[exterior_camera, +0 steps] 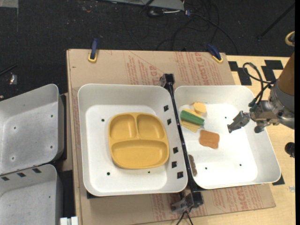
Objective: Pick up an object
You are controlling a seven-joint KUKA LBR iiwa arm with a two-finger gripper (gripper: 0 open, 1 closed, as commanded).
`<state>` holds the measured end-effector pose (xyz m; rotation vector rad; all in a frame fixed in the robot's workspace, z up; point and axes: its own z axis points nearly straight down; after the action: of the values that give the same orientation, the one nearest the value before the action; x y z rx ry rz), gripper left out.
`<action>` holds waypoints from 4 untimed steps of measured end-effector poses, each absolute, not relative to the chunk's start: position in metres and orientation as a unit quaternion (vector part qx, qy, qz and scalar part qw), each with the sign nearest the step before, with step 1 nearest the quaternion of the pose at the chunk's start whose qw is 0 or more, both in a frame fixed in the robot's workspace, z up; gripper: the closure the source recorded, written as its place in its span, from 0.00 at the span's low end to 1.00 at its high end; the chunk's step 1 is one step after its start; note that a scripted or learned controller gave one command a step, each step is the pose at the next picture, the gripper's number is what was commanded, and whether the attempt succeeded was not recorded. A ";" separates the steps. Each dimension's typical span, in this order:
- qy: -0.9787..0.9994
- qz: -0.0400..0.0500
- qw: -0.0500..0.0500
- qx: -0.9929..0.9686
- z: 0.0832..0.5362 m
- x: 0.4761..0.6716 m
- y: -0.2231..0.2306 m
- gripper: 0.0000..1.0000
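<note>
In the right bin, near its left wall, lie a green stick resting on a yellow block, a small pale orange piece and a brown-orange chunk. My gripper hangs over the right side of this bin, to the right of the chunk and apart from all the objects. Its two dark fingers are spread, so it is open, with nothing between them.
A yellow divided plate lies in the left bin. A black divider runs between the bins. Grey metal trays sit off the bench at left. Blue-yellow clamps hold the board's far edge.
</note>
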<state>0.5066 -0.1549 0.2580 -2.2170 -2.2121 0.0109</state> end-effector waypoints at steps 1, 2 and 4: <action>-0.707 0.000 0.000 -0.707 0.264 0.509 -0.154 0.00; -0.706 0.001 0.002 -0.708 0.207 0.499 -0.155 0.00; -0.706 0.001 0.002 -0.708 0.089 0.493 -0.152 0.00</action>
<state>0.4931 -0.1516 0.0893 -2.2206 -2.2166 0.0033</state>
